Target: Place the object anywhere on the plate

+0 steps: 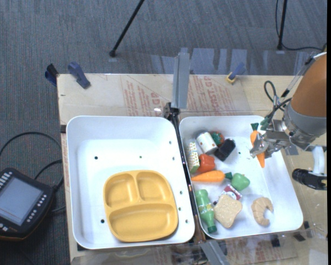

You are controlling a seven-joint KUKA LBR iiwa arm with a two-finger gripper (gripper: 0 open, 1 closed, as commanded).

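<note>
Nearest my viewpoint, at the bottom of the left white plastic bin [83,148], I note one yellow three-compartment plastic plate [140,205], lying flat with nothing on it.

Writing: red print shows on the cardboard bench cover [209,93] behind the bins; I cannot read it at this size. One small white can [207,142] carries a label, also unreadable.

Right white plastic bin [284,197], contents counted: one orange toy carrot with a green top [209,176], one green toy bottle [206,207], one slice of toy bread [227,211], one tan toy croissant [262,210], one green toy pepper [240,181], one red toy piece [206,162], one black block [225,149], one pale corn cob [193,154].

I see the grey two-finger gripper [260,148] over the right bin's far right side, jaws clamped on a second small orange toy carrot [260,148], which hangs upright between them, well apart from the plate.

Outside the bins: one grey teach pendant [14,200] on the floor at left.
</note>
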